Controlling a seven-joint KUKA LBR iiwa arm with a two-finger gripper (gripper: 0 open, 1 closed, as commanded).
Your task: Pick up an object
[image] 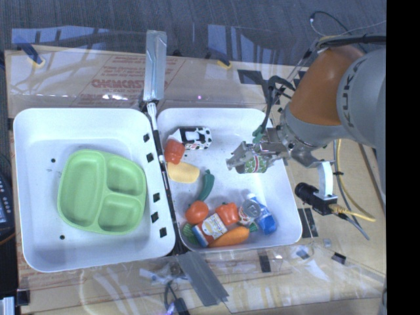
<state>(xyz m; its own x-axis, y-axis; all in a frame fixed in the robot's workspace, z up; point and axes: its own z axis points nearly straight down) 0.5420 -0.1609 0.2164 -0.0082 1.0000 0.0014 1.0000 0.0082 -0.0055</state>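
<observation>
My gripper (252, 159) hangs over the right side of the right bin (282, 184), reaching in from the right. A small green can-like object (258, 166) sits between its fingers, and the gripper is shut on it. The object looks lifted a little off the bin floor. Several toy foods lie in the same bin: a black-and-white cow (195, 136), a red tomato (174, 151), a yellow piece (184, 172) and a green pepper (206, 186).
Near the right bin's front edge lie an orange tomato (196, 212), a red ketchup bottle (220, 222), a carrot (231, 236) and a blue-capped bottle (259, 215). A green divided plate (102, 191) lies in the left bin (33, 136).
</observation>
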